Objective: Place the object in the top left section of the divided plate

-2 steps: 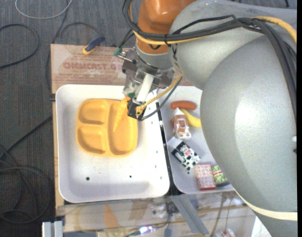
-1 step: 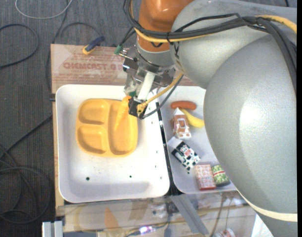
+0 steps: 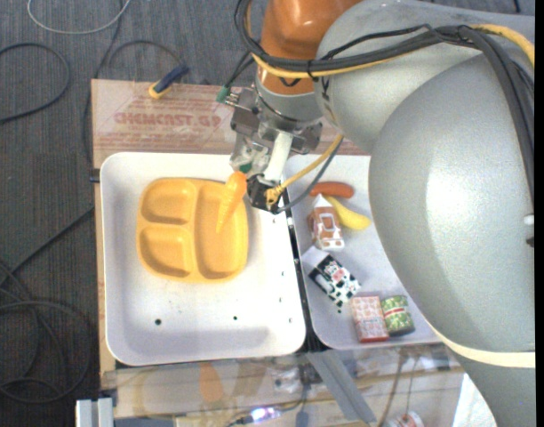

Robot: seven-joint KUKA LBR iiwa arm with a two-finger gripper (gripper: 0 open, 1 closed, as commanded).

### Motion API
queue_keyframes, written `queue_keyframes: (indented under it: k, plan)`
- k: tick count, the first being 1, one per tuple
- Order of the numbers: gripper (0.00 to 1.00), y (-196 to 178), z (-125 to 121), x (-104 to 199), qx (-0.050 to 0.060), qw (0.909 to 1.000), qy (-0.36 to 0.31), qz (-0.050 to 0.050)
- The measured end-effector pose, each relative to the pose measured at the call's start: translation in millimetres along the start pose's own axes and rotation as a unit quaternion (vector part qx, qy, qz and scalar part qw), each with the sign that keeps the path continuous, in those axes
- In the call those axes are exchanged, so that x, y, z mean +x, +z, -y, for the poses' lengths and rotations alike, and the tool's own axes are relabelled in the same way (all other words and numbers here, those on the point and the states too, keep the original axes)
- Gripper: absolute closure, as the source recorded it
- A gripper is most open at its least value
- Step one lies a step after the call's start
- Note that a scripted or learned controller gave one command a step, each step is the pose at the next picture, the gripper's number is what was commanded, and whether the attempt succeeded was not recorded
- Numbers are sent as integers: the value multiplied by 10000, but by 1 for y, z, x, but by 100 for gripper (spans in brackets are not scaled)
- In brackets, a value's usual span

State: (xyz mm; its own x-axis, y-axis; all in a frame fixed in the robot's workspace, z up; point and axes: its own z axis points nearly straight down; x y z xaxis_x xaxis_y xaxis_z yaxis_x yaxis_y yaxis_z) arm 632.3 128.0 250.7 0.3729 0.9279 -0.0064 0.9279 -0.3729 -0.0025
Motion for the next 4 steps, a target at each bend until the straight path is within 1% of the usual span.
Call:
queue_keyframes:
  k: [1, 2, 3, 4]
  plan:
    - [100, 54, -3, 24, 3, 9978, -668, -5]
    - [100, 28, 56, -15, 4, 9962, -876, -12]
    - [100, 16, 57, 14, 4, 9953, -973, -18]
    - [100, -68, 61, -37, -6, 9997, -240, -7]
